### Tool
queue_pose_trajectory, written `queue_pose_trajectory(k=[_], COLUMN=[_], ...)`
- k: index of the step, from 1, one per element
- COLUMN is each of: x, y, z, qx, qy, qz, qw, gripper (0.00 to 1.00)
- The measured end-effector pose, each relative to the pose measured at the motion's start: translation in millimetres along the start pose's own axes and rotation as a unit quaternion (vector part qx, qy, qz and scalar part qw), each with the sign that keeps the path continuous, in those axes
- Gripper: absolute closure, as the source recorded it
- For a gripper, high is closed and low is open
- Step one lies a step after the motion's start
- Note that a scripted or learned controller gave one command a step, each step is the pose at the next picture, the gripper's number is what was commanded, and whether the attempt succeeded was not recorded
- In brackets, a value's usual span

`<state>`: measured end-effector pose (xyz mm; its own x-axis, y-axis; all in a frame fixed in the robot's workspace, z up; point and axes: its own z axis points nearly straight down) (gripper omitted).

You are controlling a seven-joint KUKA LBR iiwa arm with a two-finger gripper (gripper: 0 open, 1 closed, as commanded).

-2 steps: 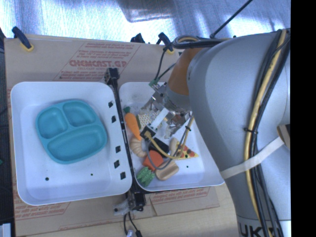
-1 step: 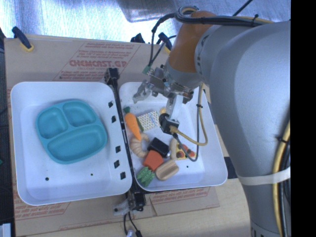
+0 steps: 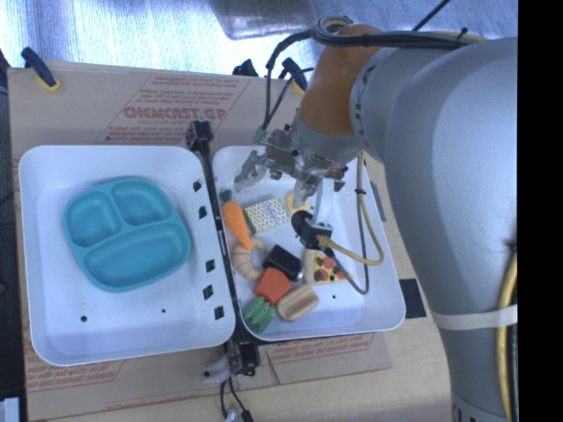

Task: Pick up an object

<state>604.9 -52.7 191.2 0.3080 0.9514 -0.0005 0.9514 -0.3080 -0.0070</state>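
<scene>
My gripper (image 3: 275, 183) hangs over the far end of the right bin (image 3: 380, 297), its fingers spread open with nothing between them. Just below it lie a white gridded piece (image 3: 266, 212) and an orange carrot (image 3: 236, 222). Toward the near end of the bin sit a tan pastry (image 3: 246, 260), a black block (image 3: 283, 260), a pizza slice (image 3: 322, 269), a red block (image 3: 273, 284), a bread roll (image 3: 297, 302) and a green item (image 3: 259, 313). The arm hides the bin's far right corner.
The left bin (image 3: 53, 323) holds a blue divided plate (image 3: 127, 231). A black clip rail (image 3: 211, 227) runs between the two bins. A yellow cable (image 3: 374, 236) loops from the wrist over the right bin's right side.
</scene>
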Motion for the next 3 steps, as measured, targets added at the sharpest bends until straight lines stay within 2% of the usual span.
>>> queue_pose_trajectory(k=[1,2,3], x=[-3.4,20.5,47.3], y=[-15.6,-3.1,-6.5], z=[-0.1,-0.7,-0.9], qx=[-0.001,-0.003,-0.003], qy=[-0.001,-0.002,-0.003], qz=[-0.263,-0.495,-0.750], qw=[0.9647,0.8686,0.6615], gripper=[0.00,0.00,0.00])
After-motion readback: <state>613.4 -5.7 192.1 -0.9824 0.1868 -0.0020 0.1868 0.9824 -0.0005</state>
